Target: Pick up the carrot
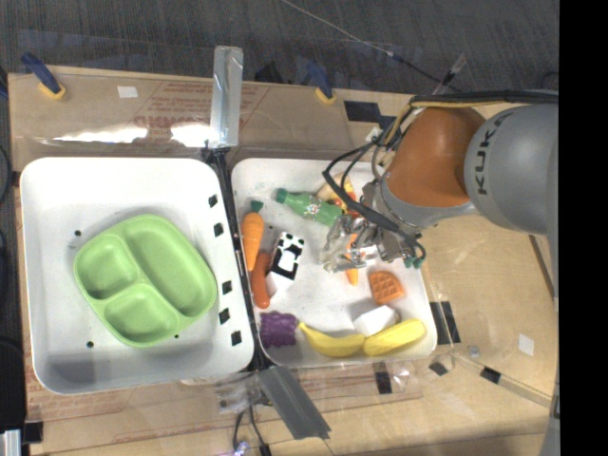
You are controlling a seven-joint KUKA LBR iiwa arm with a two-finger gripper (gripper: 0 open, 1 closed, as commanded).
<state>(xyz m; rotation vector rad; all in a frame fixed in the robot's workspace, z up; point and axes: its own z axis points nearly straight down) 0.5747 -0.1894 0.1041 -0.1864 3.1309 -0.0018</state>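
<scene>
The carrot (252,238) is a long orange piece lying along the left wall of the right bin (313,171), pointing toward the front. My gripper (354,251) hangs over the middle of that bin, well to the right of the carrot and apart from it. A small orange bit (352,275) shows just under the gripper; I cannot tell whether it is held. The grey arm with its orange band (432,164) covers the bin's back right corner.
The right bin also holds a green bottle (309,205), a black-and-white block (288,255), a red-orange piece (260,285), purple grapes (278,328), a banana (331,341), a waffle (385,286) and a white chunk (373,319). A green divided plate (142,278) lies in the left bin (47,255).
</scene>
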